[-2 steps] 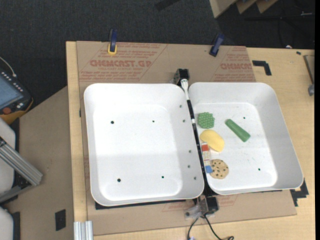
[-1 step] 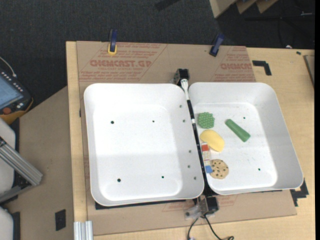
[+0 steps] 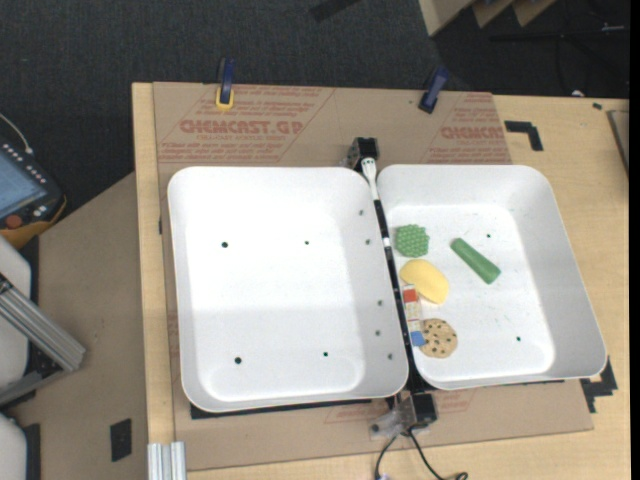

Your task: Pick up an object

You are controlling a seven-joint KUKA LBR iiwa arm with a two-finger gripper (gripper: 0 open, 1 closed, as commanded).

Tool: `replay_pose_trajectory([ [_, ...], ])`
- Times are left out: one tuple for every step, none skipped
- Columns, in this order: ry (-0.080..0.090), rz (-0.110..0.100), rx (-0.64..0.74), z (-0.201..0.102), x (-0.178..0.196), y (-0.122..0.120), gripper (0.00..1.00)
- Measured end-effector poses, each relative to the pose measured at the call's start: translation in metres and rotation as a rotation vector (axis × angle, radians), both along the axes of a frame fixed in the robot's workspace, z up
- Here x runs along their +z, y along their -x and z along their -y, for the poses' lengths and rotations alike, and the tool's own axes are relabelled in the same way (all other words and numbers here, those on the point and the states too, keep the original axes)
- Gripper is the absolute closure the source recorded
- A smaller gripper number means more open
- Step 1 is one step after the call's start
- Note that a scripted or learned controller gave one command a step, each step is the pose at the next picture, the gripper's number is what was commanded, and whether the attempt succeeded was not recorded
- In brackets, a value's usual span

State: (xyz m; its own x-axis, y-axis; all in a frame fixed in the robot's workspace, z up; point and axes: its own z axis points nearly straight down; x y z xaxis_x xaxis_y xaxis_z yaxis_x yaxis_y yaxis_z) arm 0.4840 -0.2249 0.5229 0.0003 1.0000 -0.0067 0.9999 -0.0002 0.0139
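Squinting at the right bin point(image 3: 545, 228), I count four things bunched near its left wall: a bumpy green ball point(image 3: 411, 239), a green bar point(image 3: 475, 261), a yellow lump point(image 3: 426, 280) and a cookie point(image 3: 437, 338). Tiny red and blue bits point(image 3: 409, 296) beside the lump are too small to identify. Can't tell how far open the claw is, whether it's got anything, or where these sit relative to it.
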Motion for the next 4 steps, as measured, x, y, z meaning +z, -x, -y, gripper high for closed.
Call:
replay_pose_trajectory([
  [-0.005,-0.012,0.001,-0.001,-0.007,-0.001,0.0],
  [-0.001,-0.006,0.002,-0.001,0.005,-0.002,1.0],
  [-0.009,-0.011,0.014,-0.121,0.013,-0.006,1.0],
  [-0.006,-0.013,0.0,-0.114,0.013,-0.005,0.0],
])
